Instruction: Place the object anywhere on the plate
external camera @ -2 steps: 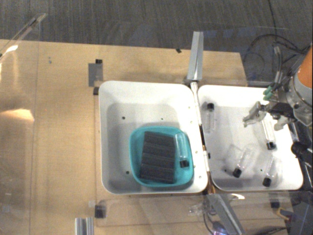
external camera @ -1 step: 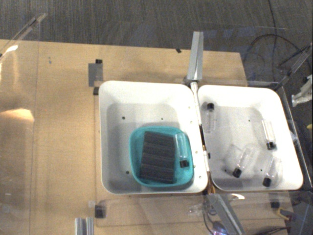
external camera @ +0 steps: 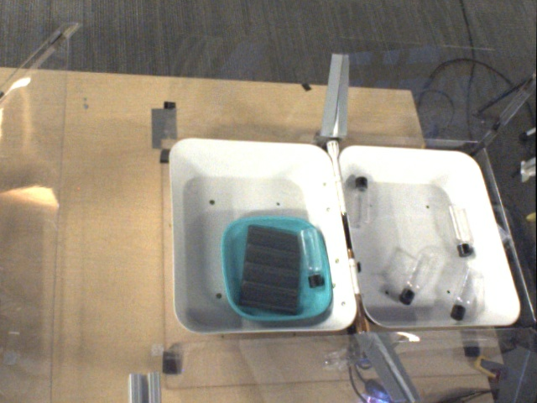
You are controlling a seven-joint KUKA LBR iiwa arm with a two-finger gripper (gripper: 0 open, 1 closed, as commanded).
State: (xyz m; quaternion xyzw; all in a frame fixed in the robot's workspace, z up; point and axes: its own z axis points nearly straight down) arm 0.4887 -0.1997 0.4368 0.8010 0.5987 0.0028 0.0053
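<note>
Overhead slanted view of a pale wooden tabletop bearing two shallow white bins set side by side, their inner rims touching along a central seam.

The left bin holds a teal plate with rounded corners, lying flat in the bin's near right corner and close to the bin's near wall. Two things rest on the plate. A dark ribbed block, roughly rectangular with its ridges running crosswise, covers the plate's left and middle. Just beside it, along the plate's right edge, lies the object of the task, a clear vial, on its side with its black cap pointing towards the near edge. The vial lies inside the plate's rim; whether it touches the block cannot be made out.

The right bin holds several more clear, black-capped vials, all lying down. One vial lies by the bin's left wall with its cap towards the far edge. Another vial lies near the right wall, cap towards the near edge. A loose group of vials occupies the near part of the floor, and a last vial lies in the near right corner; their clear bodies blur against the white, so the exact count in the group is uncertain.

A grey metal post stands at the far end of the seam between the bins. A small dark bracket sits on the tabletop beyond the left bin's far left corner.
</note>
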